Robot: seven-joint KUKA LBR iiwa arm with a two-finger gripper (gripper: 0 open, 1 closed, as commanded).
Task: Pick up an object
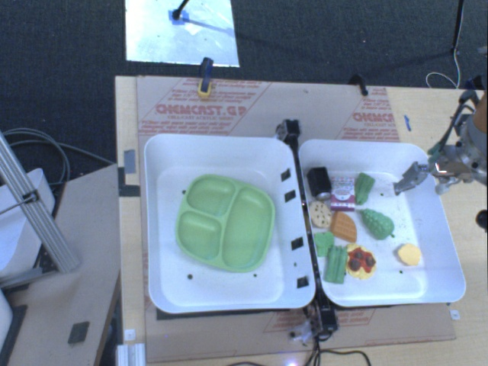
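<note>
- Camera view: my gripper [418, 175] hangs over the upper right part of the shallow white right-hand bin [442, 239], with my arm reaching in from the right edge. It is above the bin floor, up and to the right of the cluster of toy food.
- How far my jaws stand apart I cannot tell; the metal tips are small and blurred here. Nothing shows between them, so I count myself as holding nothing.
- The step, as I judge it, is the approach: I am over the bin of candidates and have not yet come down on any of them.
- I take the bumpy dark green plastic vegetable [377, 223] as my landmark. It lies below and left of my gripper, and it is the piece nearest to me.
- Up and left of that landmark stands a smaller smooth green piece [364, 185], beside a pink-and-white packet [342, 193] and a small black block [319, 180].
- Left of the landmark lie an orange wedge [344, 227] and a round speckled cookie [320, 216].
- Below and right of it a yellow rounded piece [409, 255] sits well apart from the rest.
- Far left of the landmark, the other shallow white bin [164, 162] holds a light green divided plate [226, 221].
- The next move calls for picking one target, centring over it and descending straight. The isolated yellow piece looks the cleanest grasp, the crowded ones the riskier.
</note>
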